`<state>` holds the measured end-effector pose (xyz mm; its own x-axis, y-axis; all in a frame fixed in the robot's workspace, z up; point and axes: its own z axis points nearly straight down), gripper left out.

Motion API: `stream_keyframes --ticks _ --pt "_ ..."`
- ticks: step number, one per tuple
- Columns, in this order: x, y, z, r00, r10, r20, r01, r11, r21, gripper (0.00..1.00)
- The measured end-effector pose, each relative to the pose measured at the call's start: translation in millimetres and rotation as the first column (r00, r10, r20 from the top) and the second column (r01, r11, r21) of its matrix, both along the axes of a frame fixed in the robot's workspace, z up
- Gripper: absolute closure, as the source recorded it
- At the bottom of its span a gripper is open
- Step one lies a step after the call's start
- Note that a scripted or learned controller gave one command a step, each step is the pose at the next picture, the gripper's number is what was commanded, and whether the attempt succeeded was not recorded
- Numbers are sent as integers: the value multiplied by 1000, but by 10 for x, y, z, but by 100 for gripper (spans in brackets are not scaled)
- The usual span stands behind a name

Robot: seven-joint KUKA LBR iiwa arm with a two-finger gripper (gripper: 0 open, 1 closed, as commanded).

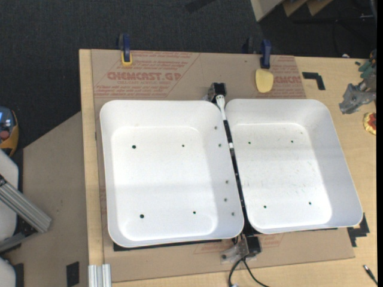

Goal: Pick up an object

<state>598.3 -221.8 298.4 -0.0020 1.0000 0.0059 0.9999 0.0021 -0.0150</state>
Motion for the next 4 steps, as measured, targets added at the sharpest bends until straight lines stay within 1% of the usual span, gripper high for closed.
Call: stream_keyframes --ticks 1,2,3,4 --pt "-422 -25 -63 1000 -3 11 3 1000 -5 100" --pt "-726 755 -371 1000 4 10 -4 1000 -1 100" --pt "-940 1282 -392 1000 3 12 -3 1000 -2 100" --pt "-865 1263 2016 999 -1 36 1 1000 -10 100"
